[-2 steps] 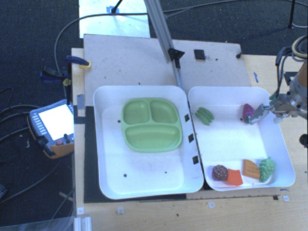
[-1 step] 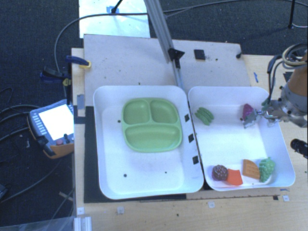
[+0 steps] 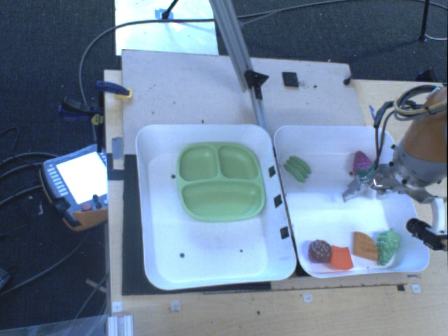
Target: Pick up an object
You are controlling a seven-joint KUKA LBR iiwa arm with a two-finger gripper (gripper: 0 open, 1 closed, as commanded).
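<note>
Starting in the left bin (image 3: 161, 257), you have a green divided plate (image 3: 220, 180). In the right bin (image 3: 318, 212) sit a green pod-shaped toy (image 3: 297, 167), a purple piece (image 3: 361, 162) at the far side, and along the near edge a dark round piece (image 3: 320, 250), an orange wedge (image 3: 341, 258), a tan slice (image 3: 365, 246) and a green floret (image 3: 388, 244). They look like light, stiff toy foods, probably slippery; pinch the purple piece across its middle. The gripper (image 3: 358, 189) hangs just below that piece, holding nothing; how wide it stands, you cannot tell.
</note>
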